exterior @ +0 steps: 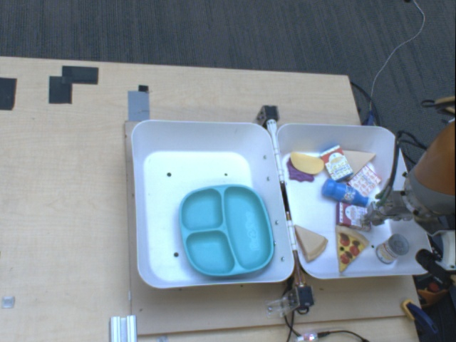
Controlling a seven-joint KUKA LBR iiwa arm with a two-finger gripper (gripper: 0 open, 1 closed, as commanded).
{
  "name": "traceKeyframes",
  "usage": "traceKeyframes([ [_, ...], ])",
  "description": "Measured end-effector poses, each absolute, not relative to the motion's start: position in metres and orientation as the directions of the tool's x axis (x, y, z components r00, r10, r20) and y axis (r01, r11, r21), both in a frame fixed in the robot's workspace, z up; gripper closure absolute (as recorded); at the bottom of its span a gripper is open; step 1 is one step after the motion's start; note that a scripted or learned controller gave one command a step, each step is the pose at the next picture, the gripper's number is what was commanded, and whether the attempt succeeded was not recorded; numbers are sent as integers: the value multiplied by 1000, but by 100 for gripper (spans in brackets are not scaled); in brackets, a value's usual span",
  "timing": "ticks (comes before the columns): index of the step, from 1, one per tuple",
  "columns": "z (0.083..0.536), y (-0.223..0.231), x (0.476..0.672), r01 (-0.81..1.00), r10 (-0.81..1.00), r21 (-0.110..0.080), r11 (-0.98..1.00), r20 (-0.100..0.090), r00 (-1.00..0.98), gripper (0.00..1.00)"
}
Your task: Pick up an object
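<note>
I see my end effector (373, 216) low over the right white plastic bin (388, 137); finger gap, I cannot tell; triangular toy pizza slice (349, 246) just below-left of it; blue bottle (344, 192) just upper-left.

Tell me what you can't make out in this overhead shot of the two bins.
- Gripper: small and blurred in the camera view, so open or shut is unclear.
- Red item by the gripper: partly covered by it, identity unclear.
- Arm: cut off by the right edge.
- Snack packets: print too small to read.
</note>
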State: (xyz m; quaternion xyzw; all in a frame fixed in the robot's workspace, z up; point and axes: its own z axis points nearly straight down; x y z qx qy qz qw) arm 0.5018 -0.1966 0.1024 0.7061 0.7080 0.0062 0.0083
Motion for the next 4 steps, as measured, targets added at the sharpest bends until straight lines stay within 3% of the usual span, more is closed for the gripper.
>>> traceKeyframes([
  [1,102,-197,502,1000,1000,21,3,-3,-3,0],
  [2,113,-196,503,1000,1000,24,4,-2,-4,100],
  [3,113,-196,503,1000,1000,23,5,-1,-5,0],
  [4,88,-145,490,1000,1000,12,6,-2,-6,0],
])
